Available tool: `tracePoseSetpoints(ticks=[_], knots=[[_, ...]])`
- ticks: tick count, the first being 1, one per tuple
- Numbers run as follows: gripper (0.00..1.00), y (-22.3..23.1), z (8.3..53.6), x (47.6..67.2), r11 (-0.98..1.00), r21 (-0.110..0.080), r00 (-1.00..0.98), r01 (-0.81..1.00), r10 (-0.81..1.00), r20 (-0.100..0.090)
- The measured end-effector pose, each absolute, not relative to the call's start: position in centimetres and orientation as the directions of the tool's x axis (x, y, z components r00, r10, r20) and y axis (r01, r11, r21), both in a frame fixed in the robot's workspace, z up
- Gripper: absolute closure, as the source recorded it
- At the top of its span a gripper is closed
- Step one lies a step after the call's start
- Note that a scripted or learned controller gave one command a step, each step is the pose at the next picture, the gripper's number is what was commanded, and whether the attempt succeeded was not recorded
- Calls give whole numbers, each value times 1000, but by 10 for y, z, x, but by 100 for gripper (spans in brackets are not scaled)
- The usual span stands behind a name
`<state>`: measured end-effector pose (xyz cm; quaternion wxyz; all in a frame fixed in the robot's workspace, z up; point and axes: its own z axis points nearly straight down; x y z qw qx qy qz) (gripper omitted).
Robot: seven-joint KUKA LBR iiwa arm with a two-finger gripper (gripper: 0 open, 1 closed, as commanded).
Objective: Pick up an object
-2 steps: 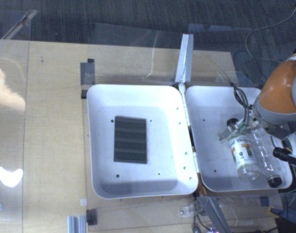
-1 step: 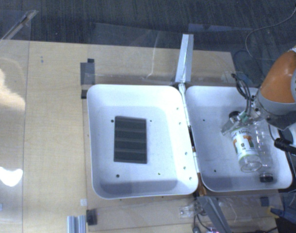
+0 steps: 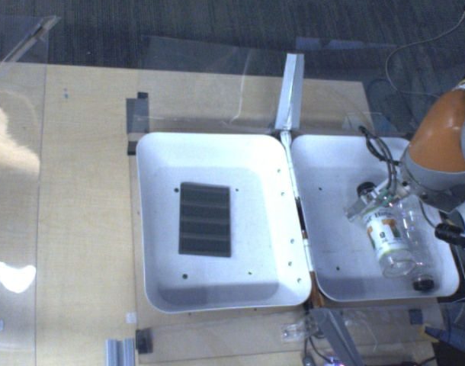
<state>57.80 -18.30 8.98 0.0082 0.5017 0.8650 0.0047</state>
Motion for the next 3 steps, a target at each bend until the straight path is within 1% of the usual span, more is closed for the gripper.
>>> tracePoseSetpoints(ticks=[1, 2, 3], knots=[[0, -186, 89, 600, 464, 11, -464, 886, 886, -8], [100, -185, 102, 603, 467, 18, -467, 884, 884, -12], [100, -134, 194, 659, 380, 9, -380, 925, 925, -5]])
